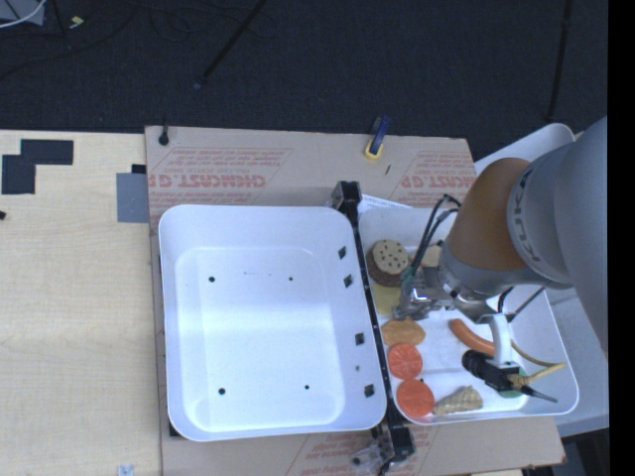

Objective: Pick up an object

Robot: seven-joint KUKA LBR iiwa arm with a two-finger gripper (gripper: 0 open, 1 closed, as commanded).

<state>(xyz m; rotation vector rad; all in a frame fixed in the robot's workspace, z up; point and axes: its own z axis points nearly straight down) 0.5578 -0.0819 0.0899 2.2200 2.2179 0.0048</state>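
Two shallow white bins are sitting side by side on a sheet of red-printed cardboard (pixel 298 165), which is lying on the pale wood tabletop (pixel 69 315). The left bin (pixel 258 315) is taking up the middle of the frame. The right bin (pixel 541 360) is lying toward the lower right, and a black divider strip (pixel 359 286) is running between the two. A blue and yellow clamp (pixel 377 139) is gripping the cardboard's upper edge.

The grey arm (pixel 566 216) is reaching in from the right, with its orange band (pixel 486 228) hanging above the right bin. The end effector (pixel 409 300) is sitting low in the upper left part of that bin. Whether it is wide, narrow or holding anything cannot be told from this angle.

All the pickable things are lying in the right bin. A round brown cookie (pixel 389 258) with pale dots is resting near the bin's upper left corner, just beside the end effector. A tan oval slice (pixel 404 332) is lying just below the end effector. Two red discs are lying below that along the bin's left wall, the upper red disc (pixel 405 362) near the lower red disc (pixel 415 398). A pale tan wedge (pixel 458 400) is lying just right of the lower disc, at the bin's bottom edge. An orange carrot-like piece (pixel 471 335) is lying slantwise to the right of the oval slice.
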